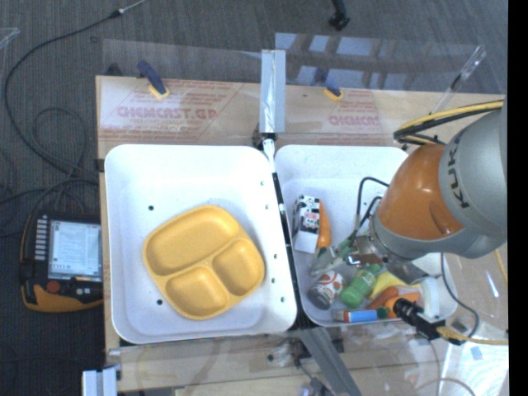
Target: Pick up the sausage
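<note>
Probably the sausage is the reddish-orange, elongated piece lying low in the right bin, toward that bin's five o'clock corner. That is a judgement, as the clutter makes it hard to be sure. It lies wedged against a yellow piece at its twelve o'clock and just beside a green bottle at its nine o'clock, so it seems to rest where loose things have slid together against the near wall rather than having been set there. A small can lies further toward nine, and a marker-like stick runs along the wall at the sausage's seven o'clock. Up at the bin's ten o'clock stand a small black-and-white carton and an orange, carrot-like piece — the other possible candidate, though its taper argues against it. The arm reaches in from three o'clock, its wrist lowered over the heap near the bottle. The jaws sit under the wrist among cables, and whether they are spread or closed, or have anything between them, I cannot tell. The crowding matters — a grasp here would likely catch a neighbour as well. The left bin holds a yellow divided tray, well apart from all this, and both bins sit on the table.
</note>
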`<action>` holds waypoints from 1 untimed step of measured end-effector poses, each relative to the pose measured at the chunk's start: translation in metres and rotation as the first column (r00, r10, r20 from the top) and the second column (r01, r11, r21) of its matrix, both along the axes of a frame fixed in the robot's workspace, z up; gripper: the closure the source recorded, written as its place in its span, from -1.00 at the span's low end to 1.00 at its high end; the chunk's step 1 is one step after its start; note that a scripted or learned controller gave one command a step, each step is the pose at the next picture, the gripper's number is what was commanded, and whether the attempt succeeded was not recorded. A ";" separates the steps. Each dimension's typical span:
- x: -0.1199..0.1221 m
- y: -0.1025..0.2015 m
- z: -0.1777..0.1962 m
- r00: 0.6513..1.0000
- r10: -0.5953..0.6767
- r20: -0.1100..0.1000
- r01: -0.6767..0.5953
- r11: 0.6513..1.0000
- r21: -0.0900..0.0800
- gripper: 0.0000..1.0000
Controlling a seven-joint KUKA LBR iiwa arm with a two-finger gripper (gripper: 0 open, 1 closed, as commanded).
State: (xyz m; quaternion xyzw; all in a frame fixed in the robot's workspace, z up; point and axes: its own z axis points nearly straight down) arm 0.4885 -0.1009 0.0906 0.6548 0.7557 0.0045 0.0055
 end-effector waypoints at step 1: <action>0.061 -0.015 0.000 0.992 -0.128 -0.001 0.128 0.992 -0.001 -1.00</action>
